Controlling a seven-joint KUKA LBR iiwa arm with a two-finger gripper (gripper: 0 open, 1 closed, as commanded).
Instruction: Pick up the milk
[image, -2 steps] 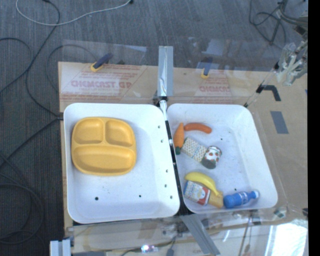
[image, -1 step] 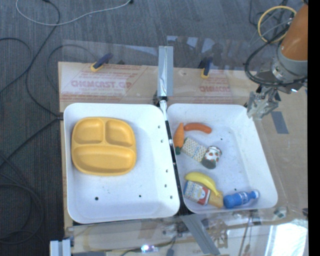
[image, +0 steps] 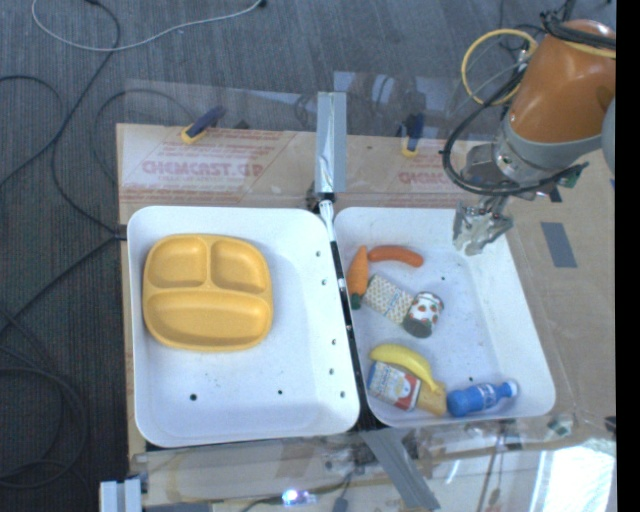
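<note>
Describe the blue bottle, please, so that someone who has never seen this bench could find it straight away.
Start at the right bin of the two white ones and follow it down to its lower right corner in the camera view. There the blue bottle lies on its side, just right of the banana. It is the only blue thing in the bin; its neighbours are yellow, orange and red.
</note>
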